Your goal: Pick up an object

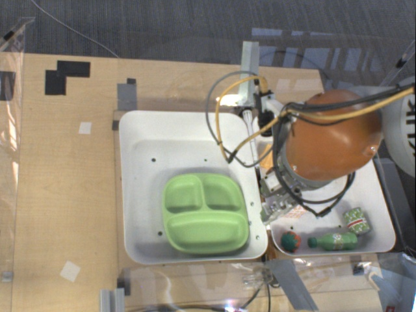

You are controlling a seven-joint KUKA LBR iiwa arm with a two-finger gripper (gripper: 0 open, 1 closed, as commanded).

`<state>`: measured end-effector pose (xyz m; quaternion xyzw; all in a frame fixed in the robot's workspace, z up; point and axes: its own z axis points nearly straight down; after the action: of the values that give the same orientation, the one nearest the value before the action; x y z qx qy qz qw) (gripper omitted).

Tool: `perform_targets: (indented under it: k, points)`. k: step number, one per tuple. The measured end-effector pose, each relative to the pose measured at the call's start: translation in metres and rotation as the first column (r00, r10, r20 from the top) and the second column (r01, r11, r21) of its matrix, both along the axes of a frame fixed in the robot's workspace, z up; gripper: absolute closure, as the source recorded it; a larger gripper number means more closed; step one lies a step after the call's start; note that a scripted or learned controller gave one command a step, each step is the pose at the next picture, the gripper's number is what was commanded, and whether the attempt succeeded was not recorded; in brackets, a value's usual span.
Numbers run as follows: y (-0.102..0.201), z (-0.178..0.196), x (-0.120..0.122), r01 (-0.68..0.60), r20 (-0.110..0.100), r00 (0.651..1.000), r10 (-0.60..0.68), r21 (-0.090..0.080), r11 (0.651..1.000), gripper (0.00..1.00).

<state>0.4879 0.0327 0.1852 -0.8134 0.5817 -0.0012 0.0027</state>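
On the left, the wooden surface [58, 194] has just a few small marks on it. Next comes the left bin [140, 142]. A green plate [205, 213] with three parts lies flat in it, near the front. Nothing is on the plate.

Going right, the gripper [276, 203] hangs low over the line where the two bins meet, just beside the plate's right edge. The big orange part of the arm [331, 142] covers much of it from above. I cannot tell how the jaws stand, and I see nothing held there.

In the right bin [383, 236], three small things lie along the front. There is a little round ball [290, 240], red and green. Next to it is a green bottle [335, 241] lying on its side. Then there is a small can [357, 220], a bit farther back.

I think the job has not got far. All the things rest in the bins, and nothing is lifted. The ball is the closest one to the gripper. A grab and a lift are left to do.
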Motion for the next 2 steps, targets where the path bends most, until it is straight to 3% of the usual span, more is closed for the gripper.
perform_targets:
  k: [1,2]
  points:
    - [0.000,-0.001,0.000,-0.547,-0.001,0.837,0.547,-0.002,0.837,1.00]
    - [0.022,0.060,0.009,-0.201,0.003,0.980,0.201,-0.001,0.980,1.00]
